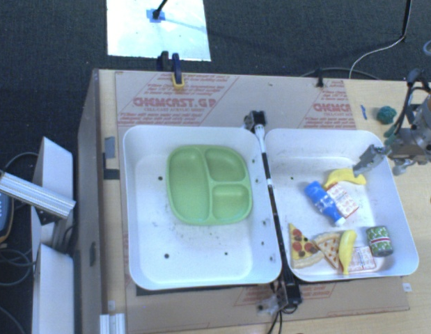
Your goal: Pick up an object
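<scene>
The left shallow white plastic bin (149, 256) holds a pale green plastic plate with three compartments (209, 185), lying flat near the bin's middle, one large section on its left and two smaller ones on its right; dark specks dot the bin floor around it; a black rod with a white stripe (267, 186) runs along the seam where the two bins meet.

The right shallow white plastic bin (299, 152) carries the loose objects, gathered in its lower right half; a flat toy pizza slice with red dots (302, 245) lies near the bottom left corner, and a second, paler wedge (328, 246) sits just beside it; a blue and white tube-shaped bottle (322, 200) lies tilted above them, touching a small white and red packet (345, 200); a yellow banana-like piece (344, 178) rests at the top of the group, and another curved yellow piece (347, 248) lies lower, over a flat white and red card (363, 257); a small green and red can (379, 241) stands near the right wall.

The grey two-finger gripper (369, 158) hangs over the bin's right upper rim, its tip near the upper yellow piece; whether its fingers are apart or together cannot be told, and nothing is seen between them.
</scene>
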Tool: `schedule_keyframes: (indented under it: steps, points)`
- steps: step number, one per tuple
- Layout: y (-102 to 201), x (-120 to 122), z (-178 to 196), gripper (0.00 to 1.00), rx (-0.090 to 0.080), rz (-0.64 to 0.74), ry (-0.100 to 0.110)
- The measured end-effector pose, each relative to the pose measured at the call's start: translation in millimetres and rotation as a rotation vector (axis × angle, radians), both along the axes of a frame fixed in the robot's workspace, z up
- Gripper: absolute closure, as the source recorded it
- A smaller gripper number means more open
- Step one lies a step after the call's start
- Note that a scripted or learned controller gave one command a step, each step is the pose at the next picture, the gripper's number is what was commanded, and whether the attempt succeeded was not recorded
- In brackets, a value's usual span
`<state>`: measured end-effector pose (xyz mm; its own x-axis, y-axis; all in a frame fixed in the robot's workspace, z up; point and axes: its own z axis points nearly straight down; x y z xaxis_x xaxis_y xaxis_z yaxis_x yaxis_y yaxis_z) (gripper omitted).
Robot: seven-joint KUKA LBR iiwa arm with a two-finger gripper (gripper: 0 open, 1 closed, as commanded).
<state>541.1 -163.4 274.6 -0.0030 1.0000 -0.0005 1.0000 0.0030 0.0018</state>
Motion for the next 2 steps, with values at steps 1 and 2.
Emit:
schedule_keyframes:
  steps: [1,2]
  points:
    - [29,24,-111,0.0,0.001,0.0,0.003]
    - [48,37,-186,0.0,-0.003,-0.001,-0.007]
